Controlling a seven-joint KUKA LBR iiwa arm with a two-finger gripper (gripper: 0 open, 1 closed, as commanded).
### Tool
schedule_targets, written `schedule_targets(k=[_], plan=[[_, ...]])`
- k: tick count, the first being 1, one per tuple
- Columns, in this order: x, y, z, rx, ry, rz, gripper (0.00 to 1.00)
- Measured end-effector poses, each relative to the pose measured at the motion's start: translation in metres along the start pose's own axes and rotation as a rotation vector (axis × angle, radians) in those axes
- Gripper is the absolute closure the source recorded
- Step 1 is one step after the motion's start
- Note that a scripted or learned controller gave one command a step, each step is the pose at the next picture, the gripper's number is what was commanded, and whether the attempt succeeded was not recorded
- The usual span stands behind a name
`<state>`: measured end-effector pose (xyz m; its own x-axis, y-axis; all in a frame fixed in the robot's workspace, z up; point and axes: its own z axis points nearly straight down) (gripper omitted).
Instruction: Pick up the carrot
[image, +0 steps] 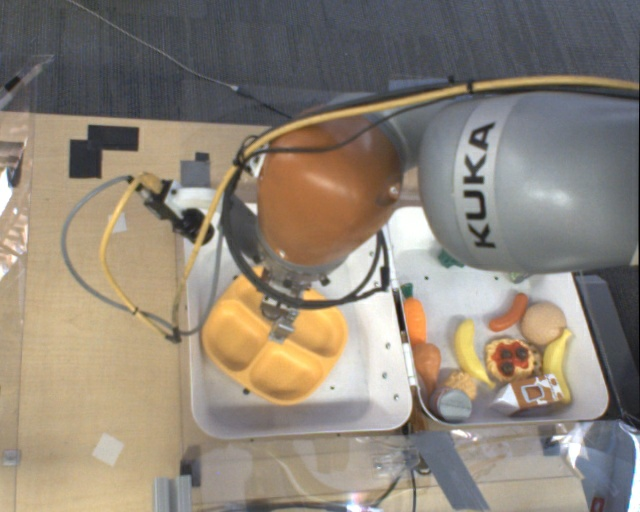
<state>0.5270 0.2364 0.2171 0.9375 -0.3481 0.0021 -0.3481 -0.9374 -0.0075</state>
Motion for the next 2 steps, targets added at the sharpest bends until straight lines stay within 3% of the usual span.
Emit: schedule_targets(k=[1,2], plan=[[0.061,0.099,0.057,-0.008,-0.003,-0.109,1.00],[0.072,0.079,-0.049,0.001,0.009,-0.090,1.00]])
